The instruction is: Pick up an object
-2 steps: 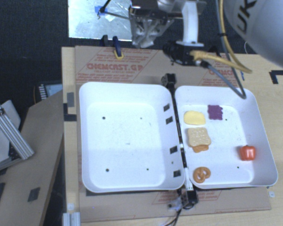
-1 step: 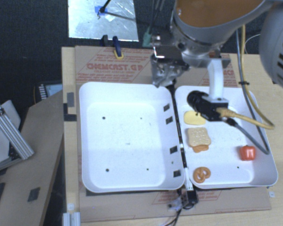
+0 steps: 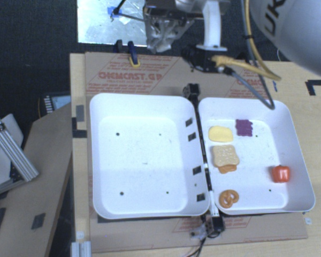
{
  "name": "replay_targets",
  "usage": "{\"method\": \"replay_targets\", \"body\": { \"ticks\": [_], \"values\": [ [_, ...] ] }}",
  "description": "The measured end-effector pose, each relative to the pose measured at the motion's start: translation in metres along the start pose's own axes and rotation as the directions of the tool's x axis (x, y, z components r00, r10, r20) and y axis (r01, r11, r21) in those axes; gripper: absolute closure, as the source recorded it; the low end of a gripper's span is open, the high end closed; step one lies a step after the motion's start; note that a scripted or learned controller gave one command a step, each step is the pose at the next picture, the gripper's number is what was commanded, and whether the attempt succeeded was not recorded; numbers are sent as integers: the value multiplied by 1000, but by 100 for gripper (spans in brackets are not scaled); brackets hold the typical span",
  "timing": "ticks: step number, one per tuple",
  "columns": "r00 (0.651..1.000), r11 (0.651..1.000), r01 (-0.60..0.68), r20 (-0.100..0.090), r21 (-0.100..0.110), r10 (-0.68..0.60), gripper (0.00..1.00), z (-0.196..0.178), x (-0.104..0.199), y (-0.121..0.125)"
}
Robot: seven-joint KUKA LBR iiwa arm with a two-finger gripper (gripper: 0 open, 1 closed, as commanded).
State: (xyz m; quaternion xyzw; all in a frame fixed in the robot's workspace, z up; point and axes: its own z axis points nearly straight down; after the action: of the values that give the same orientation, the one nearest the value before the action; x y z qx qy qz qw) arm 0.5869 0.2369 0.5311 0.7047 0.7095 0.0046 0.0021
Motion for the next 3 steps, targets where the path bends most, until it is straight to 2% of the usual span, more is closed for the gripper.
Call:
{"method": "replay_targets", "body": {
  "ticks": [1, 2, 3],
  "values": [
    [1000, 1000, -8, 10, 26, 8, 100, 256, -38, -30],
    [1000, 1000, -15, 7, 15, 15, 100, 276, -137, -78],
    [1000, 1000, -1, -1, 0, 1, 100, 193, -111, -98]
  ]
}}
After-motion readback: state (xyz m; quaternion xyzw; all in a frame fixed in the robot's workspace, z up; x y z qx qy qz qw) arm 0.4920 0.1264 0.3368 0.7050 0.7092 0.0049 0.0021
